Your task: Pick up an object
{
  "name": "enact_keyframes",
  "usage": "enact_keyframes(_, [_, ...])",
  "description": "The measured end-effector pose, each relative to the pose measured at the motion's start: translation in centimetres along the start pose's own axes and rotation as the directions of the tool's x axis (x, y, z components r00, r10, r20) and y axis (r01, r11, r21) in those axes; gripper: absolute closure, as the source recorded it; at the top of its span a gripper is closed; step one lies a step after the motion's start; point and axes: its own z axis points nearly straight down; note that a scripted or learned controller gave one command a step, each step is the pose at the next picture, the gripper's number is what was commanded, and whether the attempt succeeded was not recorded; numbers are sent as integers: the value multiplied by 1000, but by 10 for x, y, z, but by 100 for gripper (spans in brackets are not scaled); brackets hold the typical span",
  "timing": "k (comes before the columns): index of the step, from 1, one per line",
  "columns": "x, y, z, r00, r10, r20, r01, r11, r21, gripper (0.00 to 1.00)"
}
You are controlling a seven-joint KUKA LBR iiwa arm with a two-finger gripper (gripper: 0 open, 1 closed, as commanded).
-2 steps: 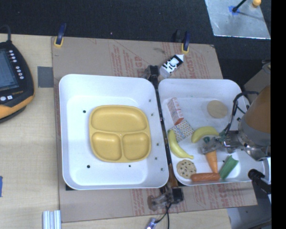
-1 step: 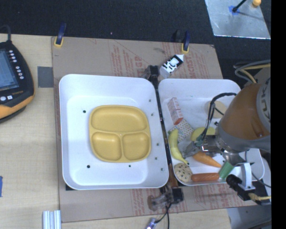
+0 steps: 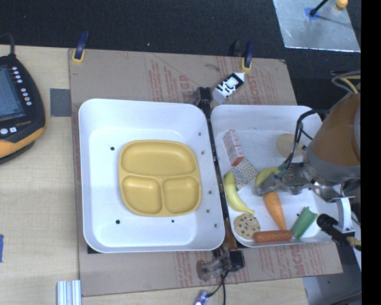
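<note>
From the camera view above the counter, my arm (image 3: pixel 333 138) reaches in over the right bin (image 3: pixel 260 121). My jaws hang low over that bin's middle; whether they are released or clenched I cannot tell, and I see nothing clearly between them.

Right at my jaws, on the side towards the left bin, lies one small yellow-green piece (image 3: pixel 265 176). It is partly hidden, so I cannot tell its kind or whether I touch it.

Just below my jaws lies one carrot (image 3: pixel 275 210). Its thick end is nearest me, its tip points away towards the bin's near wall, and its long axis slants a little.

Further towards the left bin lies one banana (image 3: pixel 234 194). It is curved, and its long axis runs along the bins' shared wall.

Between the banana and my jaws sits one small patterned box (image 3: pixel 244 170). Beyond it stands one red-and-white carton (image 3: pixel 233 147).

Past the carrot's tip lies one sausage (image 3: pixel 272 236), lengthwise along the near wall. One round cookie (image 3: pixel 246 224) lies at its end by the banana. One green stick-shaped piece (image 3: pixel 303 223) lies aslant beside the carrot.

One pale tan disc (image 3: pixel 286 144) lies beyond my jaws, near the far wall.

Well apart from my jaws, the left bin (image 3: pixel 95 170) holds one yellow divided plate (image 3: pixel 160 176) with three compartments.

Both bins rest on a cardboard sheet (image 3: pixel 146 75), with two blue clamps (image 3: pixel 80 46) at its far edge.

One teach pendant (image 3: pixel 9 110) lies at the far left of the counter (image 3: pixel 25 202).
</note>
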Motion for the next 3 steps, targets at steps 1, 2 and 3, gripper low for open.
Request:
enact_keyframes(1, [53, -15, -6, 1000, -6, 0, 6, 1000, 2, 0])
enact_keyframes(2, [52, -15, -17, 1000, -8, 0, 8, 1000, 3, 100])
enact_keyframes(3, [116, 67, -101, 1000, -4, -1, 4, 1000, -2, 100])
